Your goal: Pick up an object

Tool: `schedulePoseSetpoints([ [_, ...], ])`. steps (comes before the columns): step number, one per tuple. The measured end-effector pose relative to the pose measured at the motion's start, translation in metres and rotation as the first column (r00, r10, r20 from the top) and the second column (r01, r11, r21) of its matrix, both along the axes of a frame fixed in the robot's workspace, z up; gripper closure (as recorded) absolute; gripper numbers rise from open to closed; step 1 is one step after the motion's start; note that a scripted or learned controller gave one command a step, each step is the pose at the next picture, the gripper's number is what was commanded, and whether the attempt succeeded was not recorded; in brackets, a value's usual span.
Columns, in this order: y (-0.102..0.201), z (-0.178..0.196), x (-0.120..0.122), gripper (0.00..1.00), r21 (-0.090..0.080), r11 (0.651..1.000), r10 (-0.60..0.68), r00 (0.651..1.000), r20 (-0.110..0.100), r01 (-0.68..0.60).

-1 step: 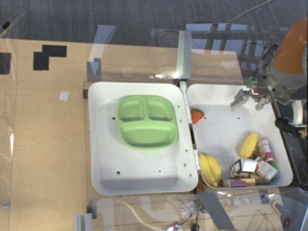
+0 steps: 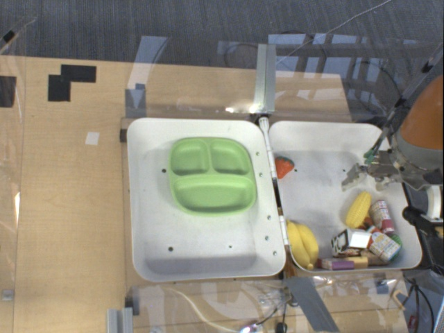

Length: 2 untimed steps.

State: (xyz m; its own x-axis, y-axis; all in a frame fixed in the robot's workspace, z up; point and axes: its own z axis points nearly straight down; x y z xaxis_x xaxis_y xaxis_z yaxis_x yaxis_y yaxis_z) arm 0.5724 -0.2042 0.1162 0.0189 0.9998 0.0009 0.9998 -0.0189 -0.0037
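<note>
Camera view, from above: a pale wooden bench (image 2: 62,207) carries two shallow white bins side by side, with grey carpet (image 2: 173,5) beyond and clear panels standing along the bench's far edge. Black squares (image 2: 69,80) mark the wood at upper left. The left bin (image 2: 149,248) holds a green divided plate (image 2: 211,175), lying flat near its centre. The right bin (image 2: 312,158) holds a small red item (image 2: 284,166) against its left wall, a yellow banana (image 2: 304,241) at its near-left corner, a yellow corn cob (image 2: 358,209) and a jumble of small packages and bottles (image 2: 368,245) along the near-right side. The grey arm's gripper (image 2: 362,173) hangs over the right bin just above the corn cob, its fingers spread apart and grasping nothing.
</note>
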Motion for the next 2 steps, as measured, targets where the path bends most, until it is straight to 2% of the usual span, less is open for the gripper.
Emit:
schedulePoseSetpoints([
  [1, 0.0002, -0.0265, -0.0497, 0.0, -0.002, 1.0, -0.002, 1.0, 0.019, 0.002],
  [2, 0.0017, -0.0188, -0.0486, 1.0, 0.003, 1.0, -0.001, 1.0, 0.018, 0.001],
])
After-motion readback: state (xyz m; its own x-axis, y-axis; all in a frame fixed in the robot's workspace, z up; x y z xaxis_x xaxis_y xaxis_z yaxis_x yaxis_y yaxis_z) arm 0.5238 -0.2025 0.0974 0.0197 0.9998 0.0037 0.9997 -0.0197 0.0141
